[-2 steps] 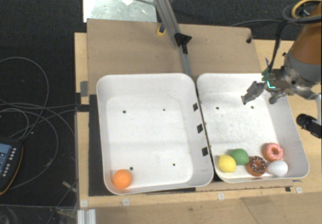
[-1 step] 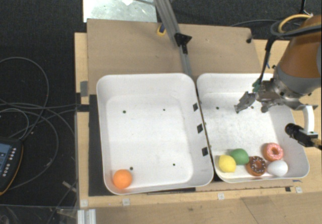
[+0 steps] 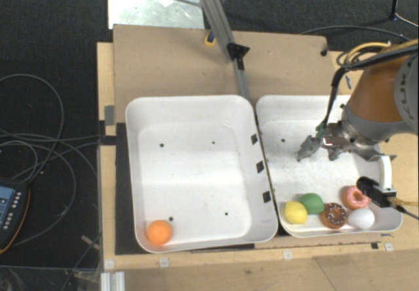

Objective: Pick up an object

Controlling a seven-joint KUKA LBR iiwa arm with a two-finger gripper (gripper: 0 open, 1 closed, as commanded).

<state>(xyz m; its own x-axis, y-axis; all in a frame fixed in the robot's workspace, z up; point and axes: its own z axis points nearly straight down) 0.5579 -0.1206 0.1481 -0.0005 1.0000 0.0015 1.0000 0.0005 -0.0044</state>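
Sitting along the near edge of the right bin (image 3: 275,119): yellow piece (image 3: 295,212), green one (image 3: 312,203), chocolate donut (image 3: 334,216), pink donut (image 3: 355,197) and a white ball (image 3: 361,218), all bunched up and partly overlapping. An orange ball (image 3: 159,232) sits alone in the left bin (image 3: 190,106). Farther back, the gripper (image 3: 319,149) hovers with fingers spread, nothing between them.
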